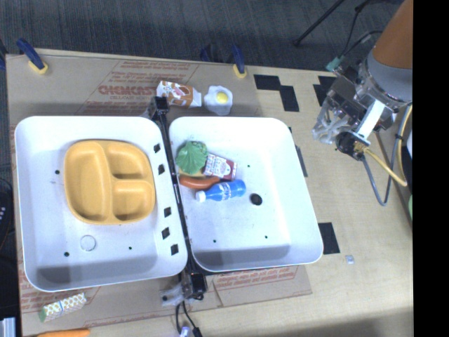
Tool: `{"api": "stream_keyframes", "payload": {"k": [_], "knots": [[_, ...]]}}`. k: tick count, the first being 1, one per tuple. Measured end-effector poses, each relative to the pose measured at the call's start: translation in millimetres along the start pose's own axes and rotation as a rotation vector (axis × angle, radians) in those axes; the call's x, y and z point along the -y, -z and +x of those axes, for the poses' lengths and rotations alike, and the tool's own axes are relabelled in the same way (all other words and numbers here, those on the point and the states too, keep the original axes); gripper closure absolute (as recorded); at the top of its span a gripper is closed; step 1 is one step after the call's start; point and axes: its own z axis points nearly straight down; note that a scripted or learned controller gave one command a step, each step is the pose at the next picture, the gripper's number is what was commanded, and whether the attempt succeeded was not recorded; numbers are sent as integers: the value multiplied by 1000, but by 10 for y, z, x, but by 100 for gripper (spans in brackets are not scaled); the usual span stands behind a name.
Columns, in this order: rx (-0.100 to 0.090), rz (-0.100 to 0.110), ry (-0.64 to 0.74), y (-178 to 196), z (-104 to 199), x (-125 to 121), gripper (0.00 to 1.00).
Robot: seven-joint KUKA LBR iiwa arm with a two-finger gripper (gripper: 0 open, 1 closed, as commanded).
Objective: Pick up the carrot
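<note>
Desk point(365, 272) first: tan top with printed cardboard under two shallow white bins set side by side. Left bin point(42, 258) carries a yellow divided tray point(109, 181), lying flat in its upper middle. Right bin point(280, 223) has a small cluster of things near its upper left corner, close to the shared wall.

Arm point(393, 41) enters from the right, grey with the orange band at the frame's upper corner. Hand point(337, 128) hangs over bare desk, outside the right bin and well apart from the cluster; nothing visible between its fingers, and whether they are spread or closed I cannot tell from this angle.

Cluster, by size: green leafy vegetable point(191, 156) at the top; red packet point(219, 166) just beside it on the right; carrot point(200, 182), orange, lying roughly crosswise just below the green thing and touching the packet's lower edge; blue bottle point(223, 191) with a white cap, tilted, touching the carrot's right end.

Behind the bins on the cardboard: a small brown-and-white carton point(175, 93), and near it a white cup with yellow inside point(219, 100).

Blue clamps point(31, 55) at the desk's far edge.
</note>
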Motion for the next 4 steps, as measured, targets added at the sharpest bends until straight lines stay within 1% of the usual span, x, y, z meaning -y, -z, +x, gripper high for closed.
{"api": "stream_keyframes", "payload": {"k": [1, 2, 3, 4], "knots": [[1, -1, 176, -311, -314, 383, 100], [1, 3, 291, -2310, -122, 792, 100], [0, -4, 269, -1142, -538, 819, 100], [2, -5, 594, -501, -547, 813, 100]]}}
